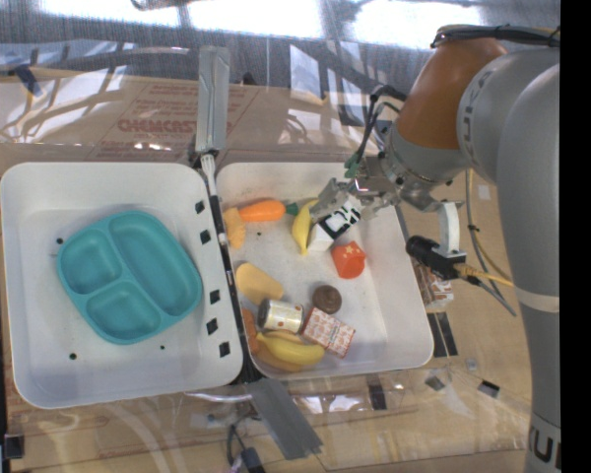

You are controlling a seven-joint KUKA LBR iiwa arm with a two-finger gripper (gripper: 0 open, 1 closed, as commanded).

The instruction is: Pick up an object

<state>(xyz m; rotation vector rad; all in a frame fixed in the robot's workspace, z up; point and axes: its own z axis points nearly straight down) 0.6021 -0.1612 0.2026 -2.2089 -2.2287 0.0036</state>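
My gripper [341, 203] hangs over the far part of the right bin [406, 304], reaching in from the right. Directly under it lies a small black-and-white object [341, 223], which looks to touch the gripper's tip. A yellow banana [302, 227] lies just to its left and an orange carrot [262, 211] further left. A red cup-like piece [349, 259] sits just in front of the gripper. Nearer the front are a yellow wedge [258, 284], a brown round piece [326, 299], a small can [281, 315], a patterned packet [330, 333] and a second banana [291, 351].
The left bin [39, 363] holds a teal divided plate [128, 276]. A divider with black clips [215, 264] runs between the two bins. A small yellow piece [234, 227] rests by the right bin's left wall. Cables and a black fitting [435, 254] hang beside its right wall.
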